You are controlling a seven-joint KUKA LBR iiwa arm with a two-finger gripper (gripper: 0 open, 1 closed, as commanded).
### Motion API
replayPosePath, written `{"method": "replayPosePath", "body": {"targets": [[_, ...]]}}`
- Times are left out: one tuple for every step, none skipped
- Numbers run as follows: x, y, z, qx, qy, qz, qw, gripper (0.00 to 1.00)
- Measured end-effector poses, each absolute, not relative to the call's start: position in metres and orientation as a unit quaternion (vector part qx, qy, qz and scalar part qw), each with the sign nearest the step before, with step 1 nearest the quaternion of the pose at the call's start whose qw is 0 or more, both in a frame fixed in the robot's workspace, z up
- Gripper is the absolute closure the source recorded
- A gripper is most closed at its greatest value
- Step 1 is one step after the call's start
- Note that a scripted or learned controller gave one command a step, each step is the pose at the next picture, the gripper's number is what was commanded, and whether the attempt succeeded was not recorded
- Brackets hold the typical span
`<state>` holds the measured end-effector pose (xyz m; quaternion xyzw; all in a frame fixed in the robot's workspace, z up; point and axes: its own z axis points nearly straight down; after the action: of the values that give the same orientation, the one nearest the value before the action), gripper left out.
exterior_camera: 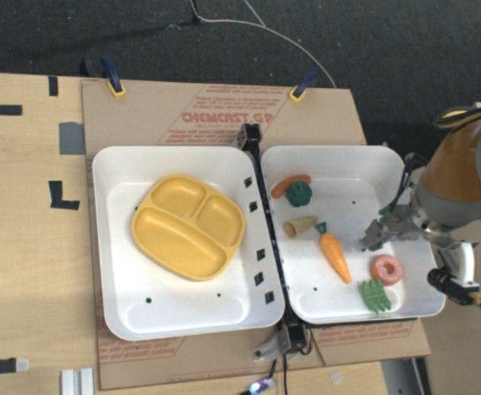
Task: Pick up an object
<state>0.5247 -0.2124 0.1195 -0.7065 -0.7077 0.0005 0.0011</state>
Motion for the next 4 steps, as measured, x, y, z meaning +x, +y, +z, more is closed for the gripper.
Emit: {"method": "replayPosePath", "body": {"targets": [[0.524, -0.221, 0.166, -0.707, -0.707, -0.0005, -0.002, 1.0], [0.525, -0.221, 0.218, -0.706, -0.708, -0.0009, -0.003, 1.0], [0.533, -0.165, 0.224, -0.705, -0.709, -0.0008, 0.001, 1.0], [0.55, -0.106, 0.216, -0.705, -0.71, 0.0001, 0.001, 1.0]]}}
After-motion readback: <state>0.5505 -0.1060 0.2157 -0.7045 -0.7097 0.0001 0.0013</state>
